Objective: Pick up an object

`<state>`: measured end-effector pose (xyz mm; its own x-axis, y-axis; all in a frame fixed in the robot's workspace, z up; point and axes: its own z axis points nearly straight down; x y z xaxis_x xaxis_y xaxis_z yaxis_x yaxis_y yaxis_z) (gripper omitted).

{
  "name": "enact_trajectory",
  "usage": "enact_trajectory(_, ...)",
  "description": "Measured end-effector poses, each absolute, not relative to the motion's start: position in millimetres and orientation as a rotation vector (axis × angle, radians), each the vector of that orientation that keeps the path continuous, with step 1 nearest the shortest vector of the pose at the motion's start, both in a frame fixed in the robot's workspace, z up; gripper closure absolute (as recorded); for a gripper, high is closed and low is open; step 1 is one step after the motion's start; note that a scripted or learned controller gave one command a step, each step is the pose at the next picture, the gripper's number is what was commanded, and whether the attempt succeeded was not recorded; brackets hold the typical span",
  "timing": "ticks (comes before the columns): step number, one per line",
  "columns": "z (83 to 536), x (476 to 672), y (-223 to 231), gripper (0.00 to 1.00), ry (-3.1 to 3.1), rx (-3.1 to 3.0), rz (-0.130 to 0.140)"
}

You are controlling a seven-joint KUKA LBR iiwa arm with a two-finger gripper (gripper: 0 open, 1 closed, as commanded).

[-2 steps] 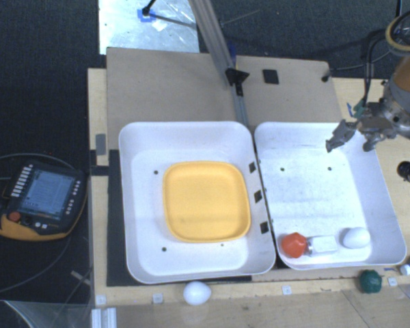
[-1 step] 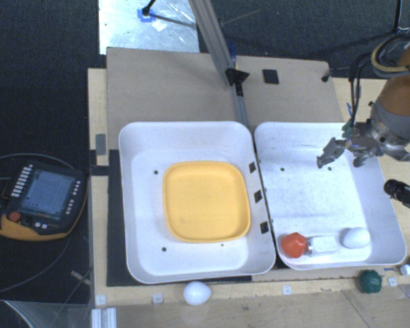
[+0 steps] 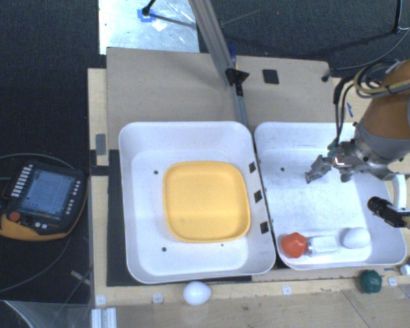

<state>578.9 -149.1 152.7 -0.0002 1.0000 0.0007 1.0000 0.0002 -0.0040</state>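
- The gripper (image 3: 331, 168) hangs over the upper middle of the right bin (image 3: 287, 139), its two fingers spread apart with nothing between them.
- It sits above bare bin floor, well apart from any object, so I judge it is on its way to a grasp, not in one.
- Along the bin's near edge lie the candidates: a red ball (image 3: 294, 244), a clear tube (image 3: 323, 244) touching it, and a white egg (image 3: 356, 238) just beside the tube.
- They crowd the low wall, which may leave the fingers little room on that side.
- The left bin (image 3: 140, 183) holds a yellow plate (image 3: 207, 201) lying flat at its middle, broad and hard to pinch.
- Outside the bins, a second egg (image 3: 197, 293) and a green ball (image 3: 370, 281) rest on the bench (image 3: 171, 80), likely out of play.
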Motion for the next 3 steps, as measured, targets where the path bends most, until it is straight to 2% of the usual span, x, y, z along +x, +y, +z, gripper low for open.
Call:
enact_trajectory(1,95,578.3,-158,0.0,-2.219,-2.22,0.004)
enact_trajectory(2,109,580.2,-158,1.0,-2.223,-2.222,-0.002)
enact_trajectory(3,168,585.7,-151,1.0,-2.226,-2.223,-0.006)
